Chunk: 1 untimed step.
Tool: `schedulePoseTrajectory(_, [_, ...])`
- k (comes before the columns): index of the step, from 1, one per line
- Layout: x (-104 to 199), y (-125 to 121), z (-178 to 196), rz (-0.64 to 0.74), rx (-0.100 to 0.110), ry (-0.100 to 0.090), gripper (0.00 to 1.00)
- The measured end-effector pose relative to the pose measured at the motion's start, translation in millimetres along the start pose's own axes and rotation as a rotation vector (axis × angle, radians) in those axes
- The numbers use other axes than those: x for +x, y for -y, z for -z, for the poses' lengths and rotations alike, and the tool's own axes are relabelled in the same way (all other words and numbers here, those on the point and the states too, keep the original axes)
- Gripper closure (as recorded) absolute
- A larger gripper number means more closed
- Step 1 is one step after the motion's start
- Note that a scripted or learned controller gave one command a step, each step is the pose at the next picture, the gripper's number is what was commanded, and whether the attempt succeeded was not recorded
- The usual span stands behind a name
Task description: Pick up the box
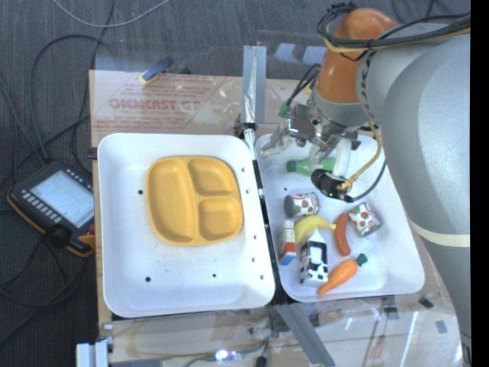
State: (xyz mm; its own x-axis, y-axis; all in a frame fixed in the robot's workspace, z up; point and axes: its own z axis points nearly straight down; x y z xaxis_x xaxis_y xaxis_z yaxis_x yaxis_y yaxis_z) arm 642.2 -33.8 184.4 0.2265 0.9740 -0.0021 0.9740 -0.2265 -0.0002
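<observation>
Grey carpet, cables round the bench. Gripper hangs over right bin's far edge, grip state can't tell. Approach step; next needs descent onto box nr front edge.

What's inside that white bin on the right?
The right bin holds a banana, carrot, cow-print carton, two small cans and a green bottle. The arm covers its far end.

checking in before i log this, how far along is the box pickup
Nothing looks done yet: the box, the cow-patterned carton, stands in the right bin beside the banana and carrot. The hand is at the bin's far end over the green bottle. Reaching, gripping and lifting remain.
</observation>
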Motion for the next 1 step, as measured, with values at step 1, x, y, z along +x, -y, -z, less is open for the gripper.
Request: schedulePoseTrajectory(1, [-82.1,5.6,-77.2,-0.015,0.004,0.002,0.00])
